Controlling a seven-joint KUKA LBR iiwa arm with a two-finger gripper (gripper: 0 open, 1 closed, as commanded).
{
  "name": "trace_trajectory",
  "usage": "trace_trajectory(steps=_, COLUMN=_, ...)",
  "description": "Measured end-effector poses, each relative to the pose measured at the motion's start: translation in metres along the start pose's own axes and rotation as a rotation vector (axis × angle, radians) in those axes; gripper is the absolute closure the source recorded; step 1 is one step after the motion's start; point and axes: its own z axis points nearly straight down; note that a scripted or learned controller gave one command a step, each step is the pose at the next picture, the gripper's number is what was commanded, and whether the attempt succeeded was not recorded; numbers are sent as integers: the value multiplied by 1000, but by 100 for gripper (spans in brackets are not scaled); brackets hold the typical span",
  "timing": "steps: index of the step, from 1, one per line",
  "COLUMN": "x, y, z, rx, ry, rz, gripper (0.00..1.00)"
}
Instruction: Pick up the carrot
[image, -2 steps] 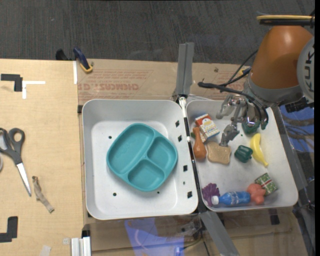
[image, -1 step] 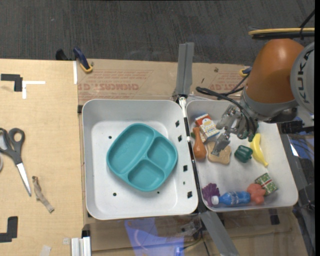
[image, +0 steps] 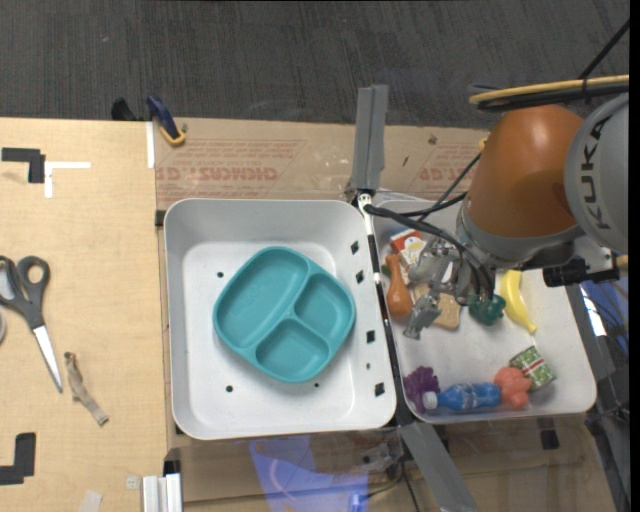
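The carrot, a short orange piece, lies against the left wall of the right bin, near its upper part. My gripper hangs over that bin just to the right of the carrot. Its two grey fingers stand apart, so it is open, and nothing shows between them. The carrot is beside the fingers, not between them. The arm's orange band and grey wrist hide the bin's upper right part.
Around the gripper lie a tan slice, a green toy, a banana and a white-red packet. Purple grapes, a blue bottle, a peach and a green box line the front. A teal divided plate sits in the left bin.
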Motion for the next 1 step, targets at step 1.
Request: trace_trajectory(steps=1, x=-13, y=-43, z=0, rx=0, ry=-1, rz=120, gripper=0)
